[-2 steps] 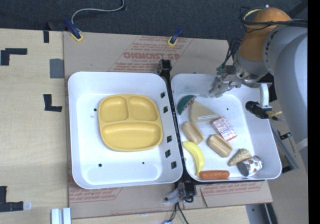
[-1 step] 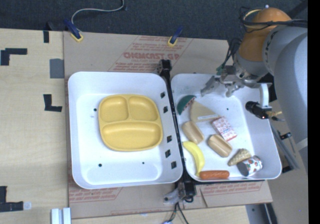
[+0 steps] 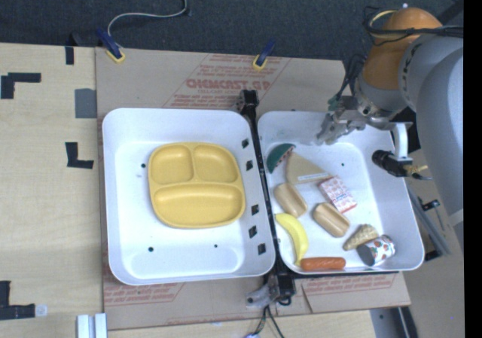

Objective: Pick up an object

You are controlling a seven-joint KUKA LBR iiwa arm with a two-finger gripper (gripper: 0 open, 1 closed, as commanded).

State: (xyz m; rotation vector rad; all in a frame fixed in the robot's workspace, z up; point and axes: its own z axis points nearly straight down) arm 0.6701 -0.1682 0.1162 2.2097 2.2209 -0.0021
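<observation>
My gripper (image 3: 334, 128) hangs over the far end of the right bin (image 3: 392, 201), just behind the toy food, and I see nothing held in it. Closest to it are a pale cheese wedge (image 3: 305, 169) and a green and red melon slice (image 3: 280, 154) by the bin's left wall. Further forward lie a pink box (image 3: 337, 195), two tan bread rolls (image 3: 290, 199) (image 3: 331, 218), a yellow banana (image 3: 294, 235), a red sausage (image 3: 324, 263), a tan cone (image 3: 361, 235) and a grey and red piece (image 3: 376, 251).
The left bin (image 3: 124, 201) holds a yellow divided plate (image 3: 197, 184). A black divider with clips (image 3: 256, 178) runs between the bins. The arm's grey body (image 3: 444, 103) fills the right side above the right bin's edge. Blue and yellow clamps (image 3: 111, 49) sit at the cardboard's back edge.
</observation>
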